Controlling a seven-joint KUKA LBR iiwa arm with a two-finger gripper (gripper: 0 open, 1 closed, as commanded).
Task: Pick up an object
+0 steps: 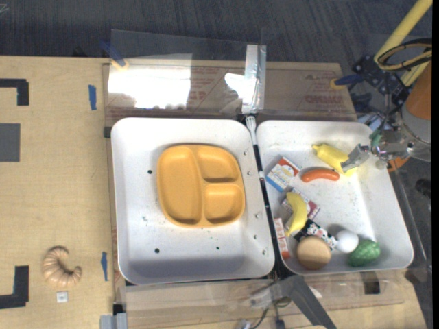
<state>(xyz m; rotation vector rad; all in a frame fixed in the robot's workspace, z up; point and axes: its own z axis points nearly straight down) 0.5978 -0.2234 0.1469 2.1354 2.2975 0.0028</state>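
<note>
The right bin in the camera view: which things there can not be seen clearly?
- Gripper: small and blurred against a yellow toy; whether it grips is unclear.
- Small cartons: print too small to read.
- Black-and-white item: partly hidden by the banana and tan ball.
- Arm: cut by the right edge.

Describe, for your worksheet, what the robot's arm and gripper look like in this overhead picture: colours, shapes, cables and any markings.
The arm enters at the right edge, showing a rounded orange band over grey casing. Its gripper is a small, boxy, metallic grey part with dark joints, and a small green spot shows on the wrist block behind it. Black cables loop above the wrist beside a yellow hose or tube. No lettering is legible.
</note>
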